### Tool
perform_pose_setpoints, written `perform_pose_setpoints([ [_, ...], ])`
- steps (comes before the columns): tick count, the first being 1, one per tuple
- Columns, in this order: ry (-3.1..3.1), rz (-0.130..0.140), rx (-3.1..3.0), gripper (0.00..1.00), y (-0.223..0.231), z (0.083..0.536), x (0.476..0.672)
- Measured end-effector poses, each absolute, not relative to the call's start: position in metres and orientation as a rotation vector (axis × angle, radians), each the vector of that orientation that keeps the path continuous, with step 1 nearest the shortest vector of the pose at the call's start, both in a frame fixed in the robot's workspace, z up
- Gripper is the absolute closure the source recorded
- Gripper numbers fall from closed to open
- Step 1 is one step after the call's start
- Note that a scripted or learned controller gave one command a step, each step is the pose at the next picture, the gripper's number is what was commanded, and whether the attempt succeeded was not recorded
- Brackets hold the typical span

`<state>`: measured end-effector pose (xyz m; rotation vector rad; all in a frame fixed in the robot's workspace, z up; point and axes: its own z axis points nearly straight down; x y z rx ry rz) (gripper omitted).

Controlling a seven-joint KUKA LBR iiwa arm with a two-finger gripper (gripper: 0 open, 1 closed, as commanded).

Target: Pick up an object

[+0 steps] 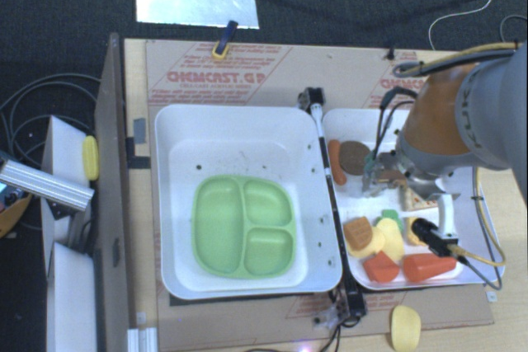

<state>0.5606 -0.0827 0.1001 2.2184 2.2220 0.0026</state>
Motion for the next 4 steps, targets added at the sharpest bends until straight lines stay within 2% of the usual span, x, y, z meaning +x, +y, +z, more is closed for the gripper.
perform_pose_setpoints([
  [1, 2.223, 0.002, 2.219, 0.0, -0.083, 0.1, 0.56],
  [2, 2.235, -0.021, 2.213, 0.0, -0.093, 0.084, 0.653],
  [3, 2.225, -0.004, 2.213, 1.0, -0.092, 0.096, 0.653],
  [4, 2.219, 0.01, 2.215, 1.0, -0.081, 0.191, 0.615],
])
